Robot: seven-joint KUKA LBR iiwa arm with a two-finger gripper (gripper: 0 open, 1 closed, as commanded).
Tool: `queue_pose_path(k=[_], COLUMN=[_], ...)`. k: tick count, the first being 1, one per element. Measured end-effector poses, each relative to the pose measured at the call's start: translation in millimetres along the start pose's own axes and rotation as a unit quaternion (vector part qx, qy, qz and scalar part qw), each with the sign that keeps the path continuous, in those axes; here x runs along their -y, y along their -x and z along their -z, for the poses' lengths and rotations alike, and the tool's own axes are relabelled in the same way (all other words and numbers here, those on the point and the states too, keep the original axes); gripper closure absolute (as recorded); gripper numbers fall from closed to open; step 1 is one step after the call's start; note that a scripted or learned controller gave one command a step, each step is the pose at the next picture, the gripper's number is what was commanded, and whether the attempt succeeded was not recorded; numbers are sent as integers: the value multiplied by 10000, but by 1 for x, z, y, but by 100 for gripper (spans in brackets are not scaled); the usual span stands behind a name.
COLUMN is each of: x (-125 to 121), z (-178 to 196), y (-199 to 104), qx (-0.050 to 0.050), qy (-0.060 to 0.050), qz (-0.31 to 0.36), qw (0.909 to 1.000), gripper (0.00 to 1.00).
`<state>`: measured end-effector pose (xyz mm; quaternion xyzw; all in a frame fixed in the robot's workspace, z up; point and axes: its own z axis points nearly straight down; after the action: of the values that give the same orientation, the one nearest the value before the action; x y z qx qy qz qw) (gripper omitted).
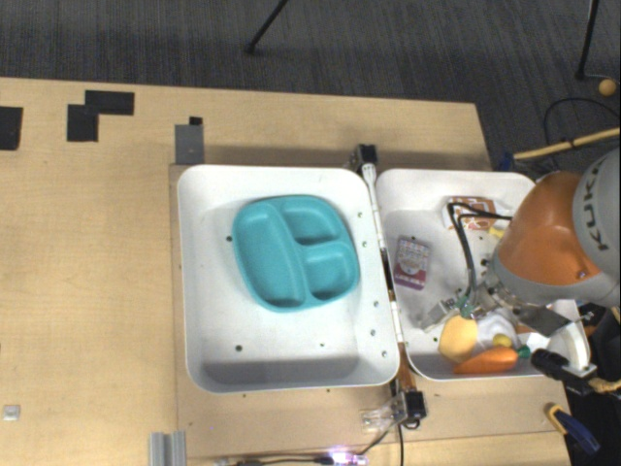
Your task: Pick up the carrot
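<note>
The arm's hand (482, 309), its grip impossible to tell from here, hangs in the right bin (427, 187) just beside the carrot (486, 360) at the near wall.

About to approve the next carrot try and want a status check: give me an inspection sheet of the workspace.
Surface: wooden bench bearing left bin and right bin.
Job's things: carrot lying at the right bin's near edge, beside a yellow fruit.
Clutter: teal divided tray in the left bin; small packet in the right bin.
Grippers: gripper low over the right bin near the carrot; grasp not discernible.
Cables: black cable along the arm.
Surroundings: dark carpet beyond the bench.
</note>
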<state>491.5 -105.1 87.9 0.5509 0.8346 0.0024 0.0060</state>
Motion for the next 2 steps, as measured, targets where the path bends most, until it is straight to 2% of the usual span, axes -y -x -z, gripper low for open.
queue_pose_path(k=[1,2], x=[-4,-2], z=[13,132], y=[1,-5], qx=[24,-5], qy=[50,-9], qz=[5,-2030], qw=[10000,9792], gripper=[100,100])
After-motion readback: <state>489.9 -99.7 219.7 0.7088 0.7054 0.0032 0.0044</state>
